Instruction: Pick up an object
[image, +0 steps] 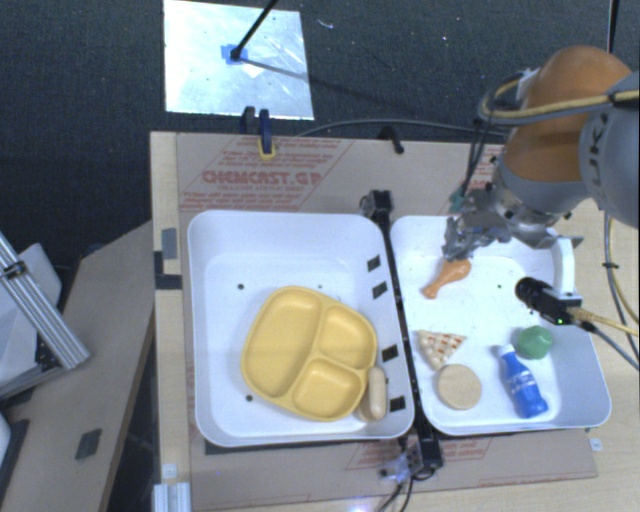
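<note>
Currently over the far-left part of the right shallow white bin (486, 312): two-finger tool (465, 243) on the grey arm with the orange band (572, 92), reaching in from the right. Pointing down, its tip right at the upper, thicker end of the orange-brown toy chicken drumstick (446, 277). How wide the tool stands open: cannot tell, with the end dark and blurred from this angle. Cannot tell either whether the tool is gripping the drumstick or merely touching it.

Drumstick lying on the bin floor, tilted, thin end towards the near left, close to the black divider (392, 300) between the two bins.

Nearer in the same bin: triangular toy pizza slice (440, 346) with pale crust, just beside a round tan disc like a biscuit (459, 386). To their right, small blue bottle with a white cap (522, 381), lying at a slant, and just beyond it a green round ball-like piece (536, 341). All well apart from the drumstick.

Left shallow white bin (228, 262): yellow plastic tray with three compartments (308, 352), set at an angle, and a tan oblong bread-roll shape (376, 392) touching the tray's near right corner.

Both bins on a wooden desk (120, 300) covered by brown printed cardboard (262, 172). Blue clamp (264, 128) at the cardboard's far edge.
</note>
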